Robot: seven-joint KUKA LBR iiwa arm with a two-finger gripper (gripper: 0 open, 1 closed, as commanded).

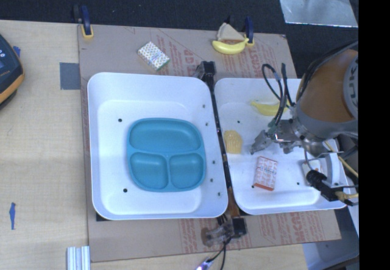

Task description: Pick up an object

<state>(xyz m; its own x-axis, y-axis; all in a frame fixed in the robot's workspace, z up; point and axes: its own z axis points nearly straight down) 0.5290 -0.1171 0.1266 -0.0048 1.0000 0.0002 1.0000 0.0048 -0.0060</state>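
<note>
Gripper (263, 142) hangs low inside the right bin (244, 205), near its centre; whether it is released or clenched cannot be told. Candidate objects lie apart for single picks: red-and-white packet (265, 174) near the front edge, yellow piece (232, 141) by the left wall. Left bin (97, 141) carries a blue divided plate (166, 154).

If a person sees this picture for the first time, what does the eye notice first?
First the blue divided plate, alone in the left bin. Next the grey and orange arm over the right bin, its gripper low above a small red-and-white packet. A yellow banana lies behind the bins.
</note>
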